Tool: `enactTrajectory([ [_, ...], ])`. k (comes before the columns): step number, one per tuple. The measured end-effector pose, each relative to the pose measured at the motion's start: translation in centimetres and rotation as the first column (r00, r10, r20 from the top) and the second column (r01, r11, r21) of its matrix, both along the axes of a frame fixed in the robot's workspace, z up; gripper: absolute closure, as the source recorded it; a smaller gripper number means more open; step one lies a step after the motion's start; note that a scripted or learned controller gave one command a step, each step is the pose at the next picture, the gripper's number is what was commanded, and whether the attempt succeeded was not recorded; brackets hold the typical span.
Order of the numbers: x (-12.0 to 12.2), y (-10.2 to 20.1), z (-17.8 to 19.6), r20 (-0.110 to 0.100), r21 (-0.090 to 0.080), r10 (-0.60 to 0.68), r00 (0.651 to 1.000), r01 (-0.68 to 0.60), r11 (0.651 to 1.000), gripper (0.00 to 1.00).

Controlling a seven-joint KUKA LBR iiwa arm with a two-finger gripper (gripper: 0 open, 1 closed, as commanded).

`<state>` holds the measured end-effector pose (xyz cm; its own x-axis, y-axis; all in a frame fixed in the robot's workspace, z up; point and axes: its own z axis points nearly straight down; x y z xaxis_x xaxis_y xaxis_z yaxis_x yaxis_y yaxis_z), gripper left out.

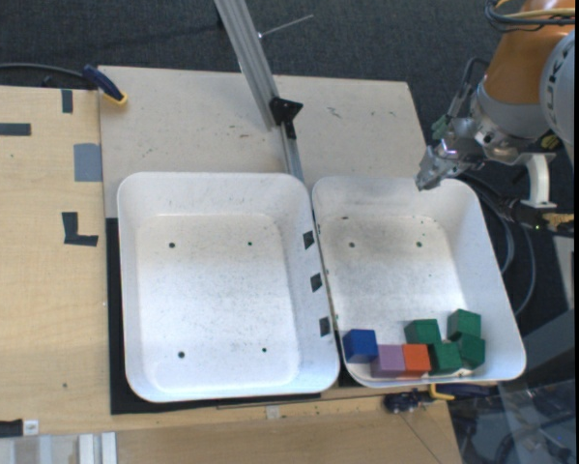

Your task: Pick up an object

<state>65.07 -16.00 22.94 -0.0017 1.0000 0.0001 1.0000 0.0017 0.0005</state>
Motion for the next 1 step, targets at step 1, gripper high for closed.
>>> enactTrajectory([
  [1,-1.4,5.94,-0.69,-0.003,0.001,0.004,1.0,-0.004,1.0,1.0],
])
